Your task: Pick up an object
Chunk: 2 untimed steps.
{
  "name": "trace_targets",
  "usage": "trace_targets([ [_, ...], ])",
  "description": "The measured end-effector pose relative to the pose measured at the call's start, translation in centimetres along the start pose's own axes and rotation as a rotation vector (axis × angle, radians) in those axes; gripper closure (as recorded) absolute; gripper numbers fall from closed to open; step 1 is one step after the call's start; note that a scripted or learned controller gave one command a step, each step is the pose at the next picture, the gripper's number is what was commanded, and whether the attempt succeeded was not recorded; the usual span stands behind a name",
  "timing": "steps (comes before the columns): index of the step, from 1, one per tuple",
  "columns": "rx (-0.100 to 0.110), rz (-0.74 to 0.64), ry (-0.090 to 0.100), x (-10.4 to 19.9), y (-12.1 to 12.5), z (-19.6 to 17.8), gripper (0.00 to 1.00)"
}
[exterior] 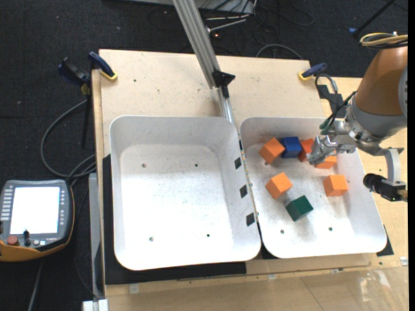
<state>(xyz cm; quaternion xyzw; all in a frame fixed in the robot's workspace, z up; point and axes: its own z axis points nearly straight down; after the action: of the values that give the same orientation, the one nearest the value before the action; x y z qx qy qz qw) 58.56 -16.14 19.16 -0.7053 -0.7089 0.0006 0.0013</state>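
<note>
— What stands on the bench [168,89] apart from the two bins?

— A grey metal pole [198,34] rises slanted from the middle of the far side, just behind the place where the bins meet. At the far left corner there is a blue and yellow clamp [102,67], and a similar clamp [312,72] at the far right corner.

— And outside the bench?

— On the dark floor, at the left, near the front corner, lies a control pendant [34,219] with a light screen and an orange lower edge. A grey cable [61,131] curves on the floor beside the left edge. Behind the far edge, black cables [259,24] lie tangled.
</note>
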Motion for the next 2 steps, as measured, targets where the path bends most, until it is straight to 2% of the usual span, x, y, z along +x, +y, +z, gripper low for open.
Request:
trace_targets([
  [1,-0.004,0.0,-0.002,6.3,-1.8,9.9,1.0],
  [2,-0.002,0.013,-0.004,-0.9,-5.4,9.6,1.0],
])
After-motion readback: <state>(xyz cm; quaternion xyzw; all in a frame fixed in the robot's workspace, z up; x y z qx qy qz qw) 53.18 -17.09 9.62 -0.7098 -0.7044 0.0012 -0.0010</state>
